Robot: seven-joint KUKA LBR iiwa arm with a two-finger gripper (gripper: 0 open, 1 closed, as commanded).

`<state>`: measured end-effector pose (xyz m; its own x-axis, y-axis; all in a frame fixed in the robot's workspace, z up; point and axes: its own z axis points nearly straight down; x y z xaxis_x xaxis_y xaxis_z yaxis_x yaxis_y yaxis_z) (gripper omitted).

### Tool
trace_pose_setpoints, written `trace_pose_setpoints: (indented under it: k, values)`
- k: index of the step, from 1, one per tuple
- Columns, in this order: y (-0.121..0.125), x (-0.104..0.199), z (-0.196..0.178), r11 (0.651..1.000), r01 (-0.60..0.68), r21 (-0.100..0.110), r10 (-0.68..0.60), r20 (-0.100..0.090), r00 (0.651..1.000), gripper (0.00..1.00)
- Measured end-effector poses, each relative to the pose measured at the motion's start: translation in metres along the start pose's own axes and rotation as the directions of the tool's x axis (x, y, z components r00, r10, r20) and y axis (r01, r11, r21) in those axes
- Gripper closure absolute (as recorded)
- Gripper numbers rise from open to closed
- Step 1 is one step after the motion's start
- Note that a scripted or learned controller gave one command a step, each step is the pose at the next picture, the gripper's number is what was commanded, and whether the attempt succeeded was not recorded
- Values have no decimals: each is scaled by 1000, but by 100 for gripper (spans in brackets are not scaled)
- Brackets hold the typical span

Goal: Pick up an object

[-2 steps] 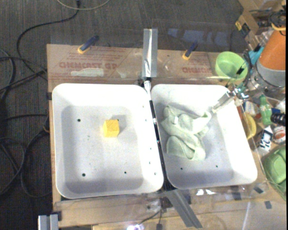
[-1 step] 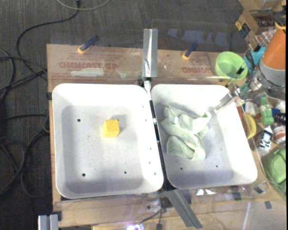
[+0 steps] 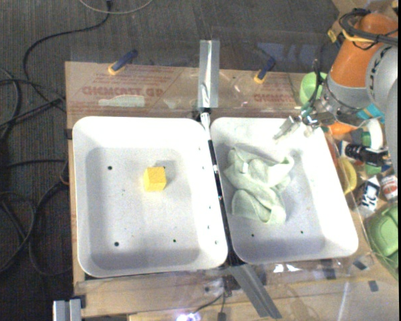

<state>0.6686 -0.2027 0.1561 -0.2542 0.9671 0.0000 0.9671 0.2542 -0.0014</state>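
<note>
Gripper [image 3: 295, 124] above right bin's [image 3: 334, 239] far corner, finger spread impossible to tell. Pale green cloth [image 3: 259, 182] crumpled mid-bin; yellow block [image 3: 155, 178] in left bin [image 3: 93, 246]. Recommended: descend squarely onto cloth's highest fold.

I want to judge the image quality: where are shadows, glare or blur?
Camera view: the yellow block is sharp, with a soft shadow beside it; shadow lies along the left bin walls; the claw looks slightly blurred; glare sits on the metal divider.
</note>
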Motion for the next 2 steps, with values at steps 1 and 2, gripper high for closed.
trace_pose_setpoints:
  k: [1, 2]
  values:
    - [-32, -8, 62, 998, 61, -5, -61, -1, 998, 0]
    - [-30, -6, 52, 998, 63, -7, -63, -2, 998, 100]
